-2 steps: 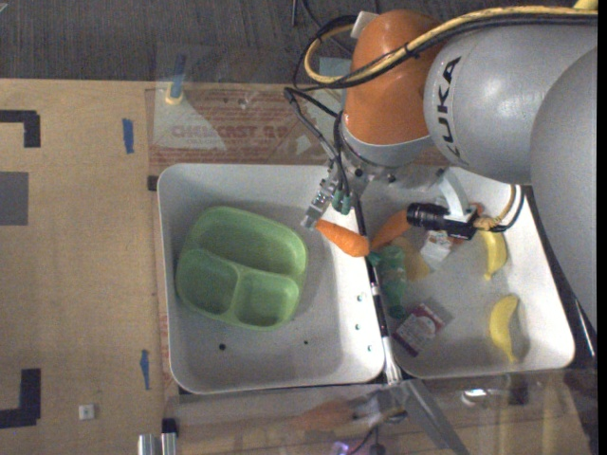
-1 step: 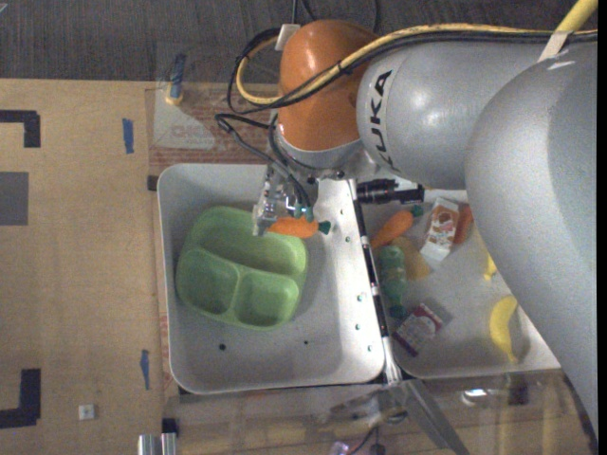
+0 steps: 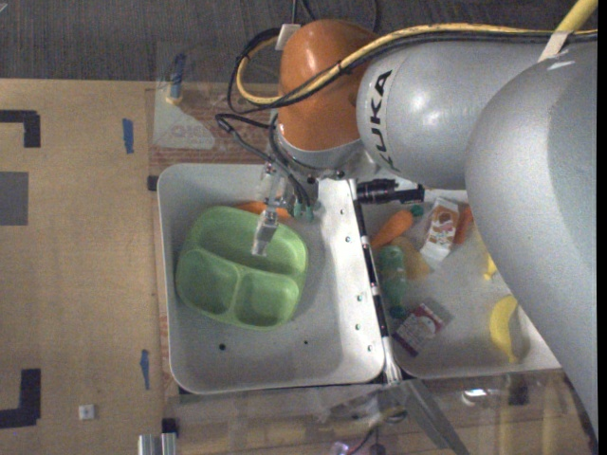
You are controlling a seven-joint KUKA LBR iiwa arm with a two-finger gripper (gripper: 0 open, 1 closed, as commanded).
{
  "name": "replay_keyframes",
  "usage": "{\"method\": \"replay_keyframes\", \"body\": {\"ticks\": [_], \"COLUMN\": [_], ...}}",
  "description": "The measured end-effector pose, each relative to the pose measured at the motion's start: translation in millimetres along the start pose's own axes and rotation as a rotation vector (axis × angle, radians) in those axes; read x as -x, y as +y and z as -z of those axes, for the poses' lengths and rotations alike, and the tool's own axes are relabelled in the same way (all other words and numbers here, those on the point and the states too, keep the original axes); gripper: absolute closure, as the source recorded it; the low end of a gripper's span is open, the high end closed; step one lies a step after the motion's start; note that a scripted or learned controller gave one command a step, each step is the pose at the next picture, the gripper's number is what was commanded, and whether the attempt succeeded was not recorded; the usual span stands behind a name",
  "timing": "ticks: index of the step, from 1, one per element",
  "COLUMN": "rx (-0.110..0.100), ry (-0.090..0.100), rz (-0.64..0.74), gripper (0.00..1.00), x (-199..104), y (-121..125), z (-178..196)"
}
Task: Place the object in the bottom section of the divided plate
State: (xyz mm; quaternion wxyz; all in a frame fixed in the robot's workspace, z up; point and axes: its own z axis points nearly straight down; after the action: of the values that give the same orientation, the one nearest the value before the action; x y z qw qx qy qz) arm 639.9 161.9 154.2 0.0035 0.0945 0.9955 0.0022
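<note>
Looks like the arm is mid-placement: the gripper [image 3: 264, 235] is hanging over the top right of the green plate [image 3: 218, 273] in the left bin [image 3: 285, 368], so next it needs to shift toward the bottom section. I'm seeing an orange object [image 3: 252, 208] peeking out just beyond the plate's top rim, close beside the gripper rather than visibly in it. Can't tell the jaws' state.

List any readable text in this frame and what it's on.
"KUKA": on the grey arm, read sideways.
Snack packet in the right bin: print too blurred to read.
Dark packet in the right bin: print too blurred to read.
White tag on the cable: no legible text.
</note>
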Motion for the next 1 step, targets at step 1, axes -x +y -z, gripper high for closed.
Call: {"method": "replay_keyframes", "body": {"ticks": [1], "rx": [0.005], "ry": [-0.008], "rz": [-0.001], "gripper": [1.0], "x": [1.8], "y": [1.3], "z": [12.2]}}
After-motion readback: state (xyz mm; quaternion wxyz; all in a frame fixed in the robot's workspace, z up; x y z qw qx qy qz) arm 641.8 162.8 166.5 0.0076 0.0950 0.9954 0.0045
